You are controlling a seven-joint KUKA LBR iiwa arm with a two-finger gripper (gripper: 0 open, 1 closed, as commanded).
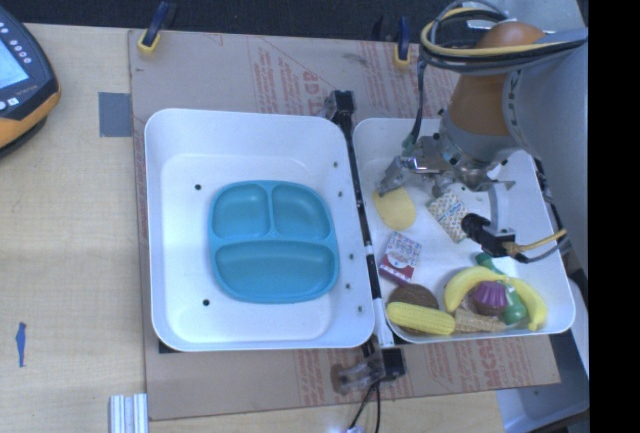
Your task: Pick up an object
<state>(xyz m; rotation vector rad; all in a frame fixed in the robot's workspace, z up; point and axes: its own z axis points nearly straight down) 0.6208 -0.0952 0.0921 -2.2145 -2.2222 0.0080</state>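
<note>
The pincer [432,168] hangs low in the right bin [560,306], just beside the lemon [396,208] and a patterned packet [449,214]; whether it is spread or pressed together cannot be told. The crowding is the risk: it may nudge the lemon, which could roll off, or catch two things together. The corn [420,319], banana [497,287] and red packet [400,256] lie nearer the front. The blue plate [272,242] sits in the left bin [170,221].
</note>
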